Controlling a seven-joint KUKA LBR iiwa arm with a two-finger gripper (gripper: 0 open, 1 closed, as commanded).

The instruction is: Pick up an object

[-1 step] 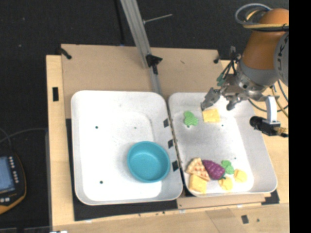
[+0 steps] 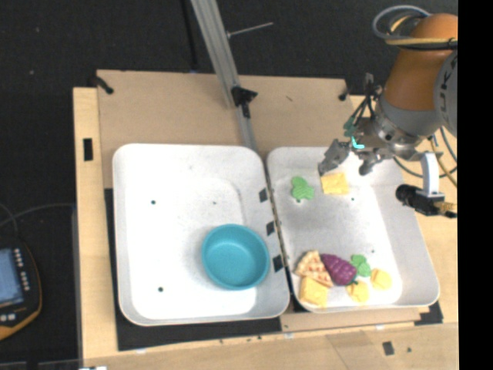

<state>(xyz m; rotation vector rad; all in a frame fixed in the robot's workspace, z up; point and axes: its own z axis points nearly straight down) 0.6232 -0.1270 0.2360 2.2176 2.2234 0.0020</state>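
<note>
Yellow block (image 2: 334, 183) lies in the right bin (image 2: 400, 230), directly under the spread, unclenched end effector (image 2: 348, 163).

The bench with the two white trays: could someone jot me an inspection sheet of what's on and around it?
Surface: tan bench bearing left tray and right tray.
Job's things: yellow piece and green piece near the right tray's far end; a heap of toy food at its near end.
Clutter: blue bowl in the left tray.
Hand: above the yellow piece; grip unclear.
Cables: loops atop the arm.
Surroundings: slanted metal pole; handheld screen at left.
</note>
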